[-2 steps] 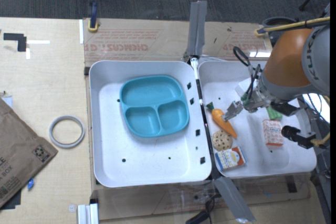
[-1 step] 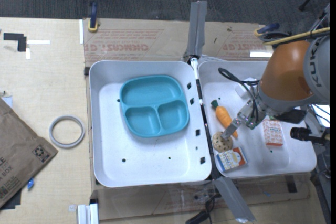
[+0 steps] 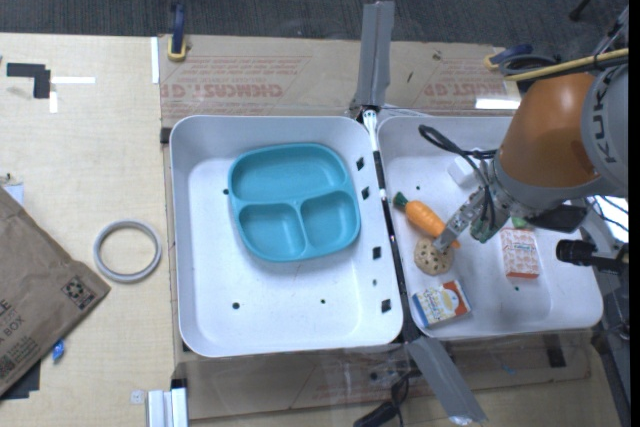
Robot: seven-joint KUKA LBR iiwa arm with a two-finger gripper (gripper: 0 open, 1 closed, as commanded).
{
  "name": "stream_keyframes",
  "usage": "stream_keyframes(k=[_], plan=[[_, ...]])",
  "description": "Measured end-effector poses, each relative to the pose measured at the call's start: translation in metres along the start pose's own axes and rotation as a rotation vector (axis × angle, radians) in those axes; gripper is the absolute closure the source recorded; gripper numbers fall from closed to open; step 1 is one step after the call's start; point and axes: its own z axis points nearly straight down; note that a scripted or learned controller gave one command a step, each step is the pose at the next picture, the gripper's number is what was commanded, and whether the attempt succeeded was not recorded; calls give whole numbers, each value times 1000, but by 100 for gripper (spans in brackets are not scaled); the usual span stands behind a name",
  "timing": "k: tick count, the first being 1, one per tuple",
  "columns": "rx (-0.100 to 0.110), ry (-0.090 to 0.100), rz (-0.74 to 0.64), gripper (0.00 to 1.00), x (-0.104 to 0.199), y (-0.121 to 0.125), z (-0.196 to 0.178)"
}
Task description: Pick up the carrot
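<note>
Far left on the counter (image 3: 90,155), a brown cardboard box (image 3: 35,295) lies at a slant, and just right of it a roll of tape (image 3: 127,249) lies flat. Moving on to the left bin (image 3: 200,315): a teal divided plate (image 3: 294,200) sits in its upper middle, three compartments showing. Behind both bins runs a strip of printed cardboard (image 3: 260,75).

Across the divider now, into the right bin (image 3: 570,320). Here is the carrot (image 3: 418,213), orange with a green top, lying on the bin floor near the divider, its green end pointing left. Just below and right of it lies a round tan cookie (image 3: 433,257) with dark spots, and below that a small carton (image 3: 441,303) with a blue edge. The gripper (image 3: 452,233) comes in from the right, tip down right beside the carrot's thick end and over the cookie's upper edge. Whether its fingers are apart or together, I cannot tell from this angle. Further right, a small white-and-red packet (image 3: 520,252) rests on the bin floor beneath the arm (image 3: 550,140), its orange band bulking large above.
</note>
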Motion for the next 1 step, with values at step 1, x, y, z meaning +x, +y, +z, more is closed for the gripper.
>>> stream_keyframes(k=[1], plan=[[2,-2,399,100,10,44,-91]])
